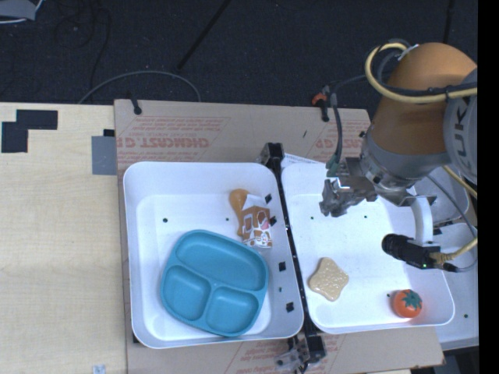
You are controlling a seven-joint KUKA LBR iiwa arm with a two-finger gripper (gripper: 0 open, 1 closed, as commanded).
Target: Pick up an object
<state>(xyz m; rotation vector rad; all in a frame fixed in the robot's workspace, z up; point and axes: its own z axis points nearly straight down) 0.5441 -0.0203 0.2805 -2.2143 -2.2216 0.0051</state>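
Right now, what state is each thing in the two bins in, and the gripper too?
Blue divided tray: flat, upright, compartments bare.
Snack packet: lying against the left bin's divider wall.
Beige sponge piece: lying flat.
Toy tomato: resting in the corner.
Gripper: above the right bin, holding nothing visible.

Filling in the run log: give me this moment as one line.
gripper over right bin | nothing seen held | biscuit, orange fruit lying there | blue tray in left bin

Two white bins sit on brown cardboard.
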